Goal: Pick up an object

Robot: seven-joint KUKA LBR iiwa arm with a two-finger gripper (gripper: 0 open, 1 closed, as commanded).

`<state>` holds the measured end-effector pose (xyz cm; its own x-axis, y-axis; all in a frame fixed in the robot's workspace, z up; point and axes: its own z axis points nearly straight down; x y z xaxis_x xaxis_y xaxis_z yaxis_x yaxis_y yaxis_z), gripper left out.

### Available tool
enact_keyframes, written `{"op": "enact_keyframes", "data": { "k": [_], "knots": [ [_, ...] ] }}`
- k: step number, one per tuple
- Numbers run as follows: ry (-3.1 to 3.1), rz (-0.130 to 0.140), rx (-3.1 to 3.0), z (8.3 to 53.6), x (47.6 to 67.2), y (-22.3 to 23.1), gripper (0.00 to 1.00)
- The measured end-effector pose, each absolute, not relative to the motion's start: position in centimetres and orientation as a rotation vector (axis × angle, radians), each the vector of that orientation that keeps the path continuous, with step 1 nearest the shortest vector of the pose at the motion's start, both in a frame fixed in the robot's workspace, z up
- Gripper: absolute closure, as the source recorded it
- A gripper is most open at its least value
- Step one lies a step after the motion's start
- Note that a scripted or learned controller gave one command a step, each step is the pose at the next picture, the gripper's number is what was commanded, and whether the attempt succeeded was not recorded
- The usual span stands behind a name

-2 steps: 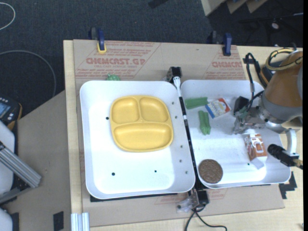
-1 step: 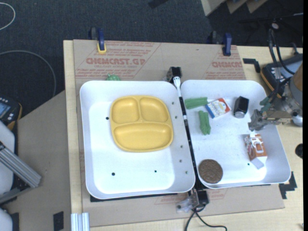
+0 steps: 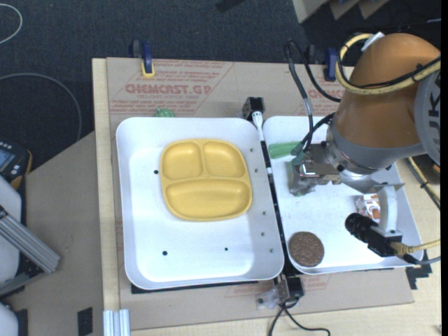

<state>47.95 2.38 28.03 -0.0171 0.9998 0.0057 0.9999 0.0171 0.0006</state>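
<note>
While the pincer is held low in the right bin, its state cannot be told.
A green strip, just beside it on the far side, is judged the likely target.

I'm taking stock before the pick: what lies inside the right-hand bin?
The right bin holds a brown round disc, a green item partly covered by the arm, and a small orange-and-white packet. Whatever lies under the arm is hidden.
</note>
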Motion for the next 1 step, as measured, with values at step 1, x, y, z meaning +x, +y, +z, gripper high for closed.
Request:
{"op": "enact_keyframes", "data": {
  "k": [1],
  "knots": [
    [-2.237,-0.023,-2.214,39.78,48.05,9.23,1.00]
  ]
}}
